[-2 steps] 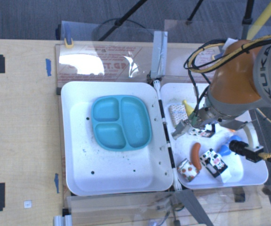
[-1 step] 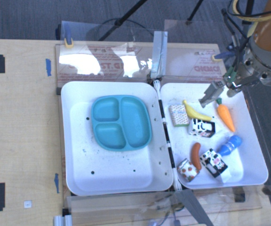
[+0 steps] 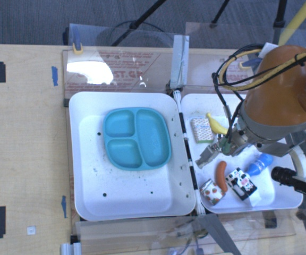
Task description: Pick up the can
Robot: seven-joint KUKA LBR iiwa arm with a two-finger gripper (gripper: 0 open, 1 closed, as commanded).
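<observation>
Still short of a grasp: hand (image 3: 210,154) poised, fingers apart and holding nothing, over right bin (image 3: 286,200); next, down and forward onto can (image 3: 212,192) beside sausage (image 3: 222,175).

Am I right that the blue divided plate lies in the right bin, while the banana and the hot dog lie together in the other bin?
Not quite: the camera view shows the blue divided plate in the left bin, not the right one. The banana and the hot dog do lie together in the other bin, the right bin.
</observation>
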